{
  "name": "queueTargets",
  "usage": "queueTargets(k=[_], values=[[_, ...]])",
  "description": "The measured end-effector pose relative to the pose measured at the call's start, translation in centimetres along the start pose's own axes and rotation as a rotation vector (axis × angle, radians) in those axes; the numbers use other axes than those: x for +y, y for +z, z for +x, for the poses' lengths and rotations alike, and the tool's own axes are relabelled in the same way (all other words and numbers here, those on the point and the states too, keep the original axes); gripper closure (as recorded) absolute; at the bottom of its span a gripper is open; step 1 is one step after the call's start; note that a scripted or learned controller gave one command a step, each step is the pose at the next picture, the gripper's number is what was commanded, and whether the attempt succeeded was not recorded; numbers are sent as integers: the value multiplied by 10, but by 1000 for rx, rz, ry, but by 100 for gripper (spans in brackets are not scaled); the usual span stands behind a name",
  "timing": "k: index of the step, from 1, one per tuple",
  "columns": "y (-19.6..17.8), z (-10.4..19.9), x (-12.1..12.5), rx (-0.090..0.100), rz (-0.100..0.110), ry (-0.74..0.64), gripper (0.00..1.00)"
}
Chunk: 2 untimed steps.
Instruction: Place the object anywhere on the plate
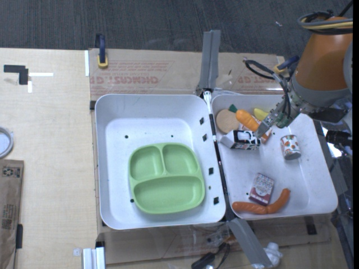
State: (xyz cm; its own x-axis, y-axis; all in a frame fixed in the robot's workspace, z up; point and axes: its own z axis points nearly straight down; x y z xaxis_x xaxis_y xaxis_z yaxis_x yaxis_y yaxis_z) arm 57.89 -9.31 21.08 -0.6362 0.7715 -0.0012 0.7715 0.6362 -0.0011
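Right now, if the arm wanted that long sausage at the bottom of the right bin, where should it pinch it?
Probably across the middle of the sausage, coming straight down: it lies flat and slightly curved, narrow across, with the small red packet close behind it.

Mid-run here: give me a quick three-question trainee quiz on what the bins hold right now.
1. True or false: the green plate already carries an object.
2. Which bin holds the carrot: A) left bin, B) right bin?
3. Fill in: the claw hovers near the milk ____.

Key: 1 false; 2 B; 3 carton.
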Motion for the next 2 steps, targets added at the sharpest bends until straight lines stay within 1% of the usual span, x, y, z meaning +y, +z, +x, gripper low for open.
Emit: queueTargets(k=[1, 2], values=[[20, 63, 21, 1, -1, -339, 100], [20, 135, 62, 1, 0, -458, 100]])
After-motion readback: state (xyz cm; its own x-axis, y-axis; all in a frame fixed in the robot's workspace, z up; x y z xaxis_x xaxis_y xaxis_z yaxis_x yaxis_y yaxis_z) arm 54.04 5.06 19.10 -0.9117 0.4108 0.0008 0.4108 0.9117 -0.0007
